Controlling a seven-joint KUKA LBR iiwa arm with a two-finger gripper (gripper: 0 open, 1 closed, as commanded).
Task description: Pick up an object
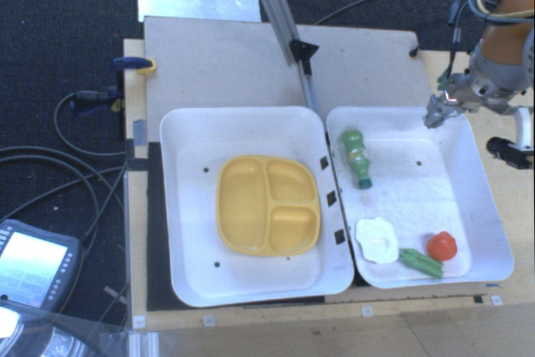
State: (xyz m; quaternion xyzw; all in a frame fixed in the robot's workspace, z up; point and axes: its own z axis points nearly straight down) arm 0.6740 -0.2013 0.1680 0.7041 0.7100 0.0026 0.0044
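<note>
**Gripper at the far corner, four objects to choose from**

The gripper [438, 112] hangs over the far right corner of the right bin [476, 171], just above its rim. It holds nothing. Whether it is open or closed cannot be told, because the tip is small and blurred here.

All places below are given from the right bin. The green bottle [356, 157] lies inside it near its left wall, toward the far end. The white egg-shaped piece [377, 240] lies at the near left part. The green pod [420, 262] lies just beside that piece, near the front wall, and the red tomato [442, 246] sits just beside the pod, on its right. To the left of this bin stands the left bin [180, 180], which bears a yellow divided plate [267, 205].

Several risks can be judged from this. The three near objects are crowded, so a descent on one may push another or close on two together. The pod lies close to the front wall, so a finger could hit the wall. The tomato is round and may roll away. The white piece looks flat and may give little to grasp. The bottle lies apart from the others and seems the safest choice, but a grip along its length instead of across could slip.
</note>
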